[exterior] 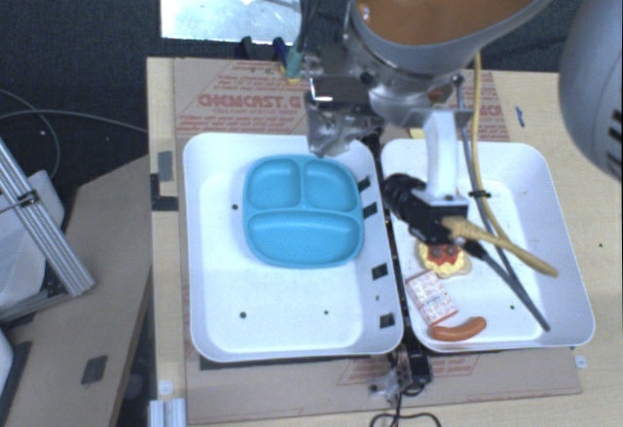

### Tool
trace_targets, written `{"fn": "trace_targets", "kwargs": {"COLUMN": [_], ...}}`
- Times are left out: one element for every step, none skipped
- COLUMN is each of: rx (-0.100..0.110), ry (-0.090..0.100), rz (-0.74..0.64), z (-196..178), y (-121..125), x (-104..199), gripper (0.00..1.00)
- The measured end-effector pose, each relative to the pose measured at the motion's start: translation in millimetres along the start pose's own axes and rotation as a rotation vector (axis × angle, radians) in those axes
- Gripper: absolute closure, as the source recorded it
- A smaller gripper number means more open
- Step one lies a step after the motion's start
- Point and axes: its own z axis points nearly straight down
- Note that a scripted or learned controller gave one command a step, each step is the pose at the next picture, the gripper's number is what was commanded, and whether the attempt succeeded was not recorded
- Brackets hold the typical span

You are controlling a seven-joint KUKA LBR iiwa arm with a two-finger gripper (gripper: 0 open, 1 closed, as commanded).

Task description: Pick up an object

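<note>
one hand (pixel 336 135) hangs at the upper middle of the frame, above the top edge of the left bin (pixel 219 250), probably poised to drop in; i cannot tell its opening. just below lies the blue divided plate (pixel 302 211), flat and glossy. right bin (pixel 555 240) holds a hotdog toy (pixel 458 328).

A blue divided plate (pixel 302 211) lies in the left bin (pixel 219 318); the tool (pixel 336 128) hangs at the plate's upper edge, frame centre; a sausage (pixel 458 328) lies lower right
</note>
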Motion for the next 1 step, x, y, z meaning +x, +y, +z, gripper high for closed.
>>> {"fn": "trace_targets", "kwargs": {"rx": [0.005], "ry": [-0.003], "rz": [0.006], "z": [-6.5], "y": [0.8], "x": [-4.3], "gripper": [1.00]}}
